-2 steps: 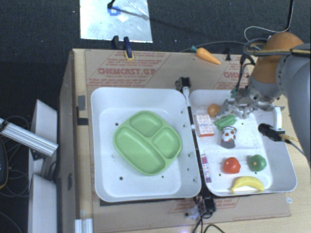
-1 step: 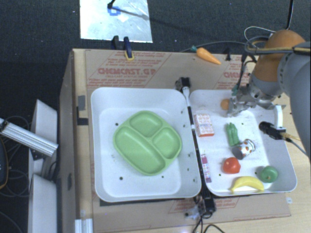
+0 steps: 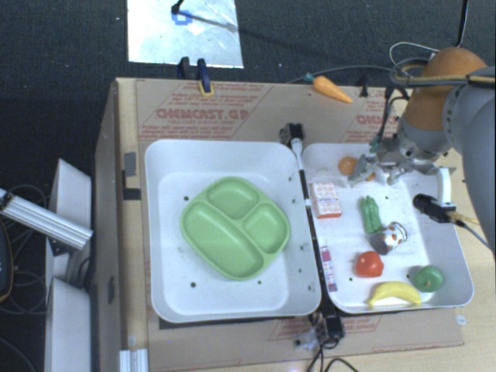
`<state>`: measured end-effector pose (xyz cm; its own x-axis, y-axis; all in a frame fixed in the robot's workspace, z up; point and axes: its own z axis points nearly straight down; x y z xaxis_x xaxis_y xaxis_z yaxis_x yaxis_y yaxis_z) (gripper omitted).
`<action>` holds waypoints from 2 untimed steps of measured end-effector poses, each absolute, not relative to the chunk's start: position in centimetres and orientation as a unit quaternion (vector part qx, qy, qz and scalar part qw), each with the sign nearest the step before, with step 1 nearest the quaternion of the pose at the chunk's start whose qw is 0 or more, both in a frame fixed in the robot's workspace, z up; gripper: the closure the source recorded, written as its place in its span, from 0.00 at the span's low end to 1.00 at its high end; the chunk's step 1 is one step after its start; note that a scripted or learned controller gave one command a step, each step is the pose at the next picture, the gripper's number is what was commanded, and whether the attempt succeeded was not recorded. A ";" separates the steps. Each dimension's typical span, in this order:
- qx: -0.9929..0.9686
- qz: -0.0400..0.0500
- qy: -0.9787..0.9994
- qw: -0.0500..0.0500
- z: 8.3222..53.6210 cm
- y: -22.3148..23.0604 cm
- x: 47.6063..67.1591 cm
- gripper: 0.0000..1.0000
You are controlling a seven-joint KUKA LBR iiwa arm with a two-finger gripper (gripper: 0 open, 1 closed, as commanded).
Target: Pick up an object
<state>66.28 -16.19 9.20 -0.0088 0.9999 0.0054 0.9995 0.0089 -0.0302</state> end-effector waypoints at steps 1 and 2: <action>-0.705 0.006 -0.709 0.010 8.1 -17.8 66.4 0.00; -0.706 0.004 -0.708 0.005 8.3 -19.0 66.6 0.00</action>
